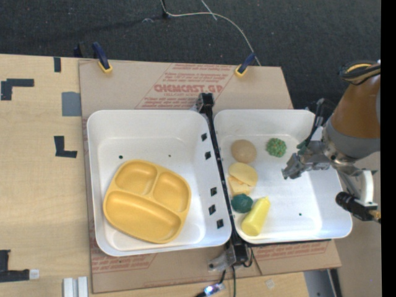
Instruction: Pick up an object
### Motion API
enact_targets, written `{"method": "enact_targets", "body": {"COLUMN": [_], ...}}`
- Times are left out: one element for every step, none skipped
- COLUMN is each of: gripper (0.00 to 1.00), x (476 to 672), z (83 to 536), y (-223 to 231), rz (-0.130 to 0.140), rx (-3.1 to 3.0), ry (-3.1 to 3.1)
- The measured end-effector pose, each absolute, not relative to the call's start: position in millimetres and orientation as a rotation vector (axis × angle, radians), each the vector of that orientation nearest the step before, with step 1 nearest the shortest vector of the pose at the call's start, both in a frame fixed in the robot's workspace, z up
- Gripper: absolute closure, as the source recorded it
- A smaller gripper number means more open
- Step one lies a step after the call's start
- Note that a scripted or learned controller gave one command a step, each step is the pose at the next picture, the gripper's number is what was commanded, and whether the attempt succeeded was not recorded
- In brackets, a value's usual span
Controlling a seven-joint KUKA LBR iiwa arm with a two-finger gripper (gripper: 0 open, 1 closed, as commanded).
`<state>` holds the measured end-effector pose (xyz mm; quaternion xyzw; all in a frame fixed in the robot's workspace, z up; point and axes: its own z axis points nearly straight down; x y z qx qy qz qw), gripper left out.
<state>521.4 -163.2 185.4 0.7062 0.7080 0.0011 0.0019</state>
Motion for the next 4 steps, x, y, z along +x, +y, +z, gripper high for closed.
{"method": "enact_targets", "body": {"gripper": [1.00,1.00,1.00,1.00], "x": [519.3,520.6,547.2,568.5], "z": [229,278,272,256], "y": [-165,-165,-120,-63], "rz": [0.003,0.003,0.000,-0.001], "rx": [2.217,2.216,2.216,2.216], "ry": [2.221,2.221,2.228,2.231]}}
